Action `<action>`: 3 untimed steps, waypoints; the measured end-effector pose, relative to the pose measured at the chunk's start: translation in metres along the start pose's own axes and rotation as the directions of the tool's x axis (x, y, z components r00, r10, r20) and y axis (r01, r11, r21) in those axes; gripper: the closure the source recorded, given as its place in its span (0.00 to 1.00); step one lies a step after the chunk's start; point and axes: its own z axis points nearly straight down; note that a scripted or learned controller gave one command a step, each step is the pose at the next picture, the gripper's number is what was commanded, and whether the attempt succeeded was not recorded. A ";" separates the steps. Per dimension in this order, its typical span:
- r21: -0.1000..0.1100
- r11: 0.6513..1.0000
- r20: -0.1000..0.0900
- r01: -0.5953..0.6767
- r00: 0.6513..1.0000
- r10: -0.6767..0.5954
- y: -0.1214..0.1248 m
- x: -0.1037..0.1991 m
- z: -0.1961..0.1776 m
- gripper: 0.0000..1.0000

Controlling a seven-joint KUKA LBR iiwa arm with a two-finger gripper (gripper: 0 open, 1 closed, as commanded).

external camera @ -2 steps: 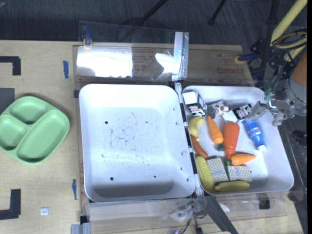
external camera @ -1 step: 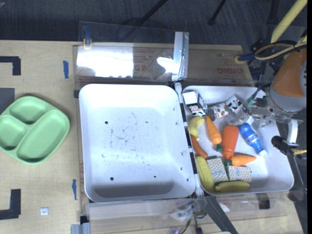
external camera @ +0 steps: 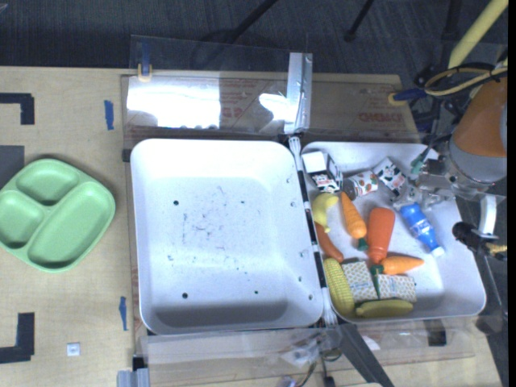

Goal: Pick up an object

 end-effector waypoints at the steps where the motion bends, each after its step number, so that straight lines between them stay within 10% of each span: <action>1: 0.001 0.997 0.003 0.079 0.997 -0.079 0.055 0.054 -0.101 1.00; 2: 0.000 0.941 0.004 0.337 0.941 -0.337 0.064 0.015 -0.101 1.00; 3: 0.003 0.955 0.002 0.297 0.955 -0.297 0.005 -0.021 -0.124 1.00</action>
